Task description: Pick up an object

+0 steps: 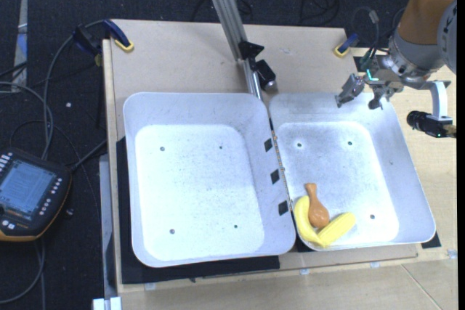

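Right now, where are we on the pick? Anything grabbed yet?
Done: nothing grabbed yet. The pincer hangs over the far rim of the right bin with nothing between its fingers. In hand: only positioning above that bin. Left: the whole pick. The yellow banana and the orange drumstick-shaped toy lie together at the bin's near-left corner, well away from the pincer, so it must travel there, descend, close and lift.

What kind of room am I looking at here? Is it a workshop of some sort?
Most likely a robotics lab. A robot arm reaches over a bench bearing two white bins, cables trail across the dark floor, and a handheld control screen lies beside it.
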`<state>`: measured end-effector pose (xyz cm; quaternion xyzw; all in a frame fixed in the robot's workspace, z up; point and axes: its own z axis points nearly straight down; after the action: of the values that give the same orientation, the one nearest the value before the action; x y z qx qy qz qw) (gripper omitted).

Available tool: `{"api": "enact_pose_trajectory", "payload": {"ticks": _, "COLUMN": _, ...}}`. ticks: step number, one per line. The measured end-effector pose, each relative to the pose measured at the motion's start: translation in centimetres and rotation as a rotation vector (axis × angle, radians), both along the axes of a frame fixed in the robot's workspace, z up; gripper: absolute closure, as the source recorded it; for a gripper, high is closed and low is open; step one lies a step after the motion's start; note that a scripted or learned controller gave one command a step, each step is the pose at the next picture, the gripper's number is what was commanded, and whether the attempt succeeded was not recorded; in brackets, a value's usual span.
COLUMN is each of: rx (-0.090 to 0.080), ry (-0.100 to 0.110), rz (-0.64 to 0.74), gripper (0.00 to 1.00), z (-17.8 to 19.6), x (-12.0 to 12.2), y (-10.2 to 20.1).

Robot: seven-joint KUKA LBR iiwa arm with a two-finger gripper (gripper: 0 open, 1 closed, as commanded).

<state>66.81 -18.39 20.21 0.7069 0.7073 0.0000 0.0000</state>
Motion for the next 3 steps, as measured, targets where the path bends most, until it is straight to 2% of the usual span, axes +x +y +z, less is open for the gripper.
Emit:
{"api": "enact_pose_trajectory", "payload": {"ticks": 1, "rx": 0.0, "ry": 0.0, "rz": 0.0, "gripper": 0.0, "z": 0.0, "x": 0.0, "y": 0.0}}
{"api": "enact_pose_trajectory", "payload": {"ticks": 3, "rx": 0.001, "ry": 0.004, "rz": 0.0, "gripper": 0.0, "z": -10.9, "x": 0.5, "y": 0.1}}
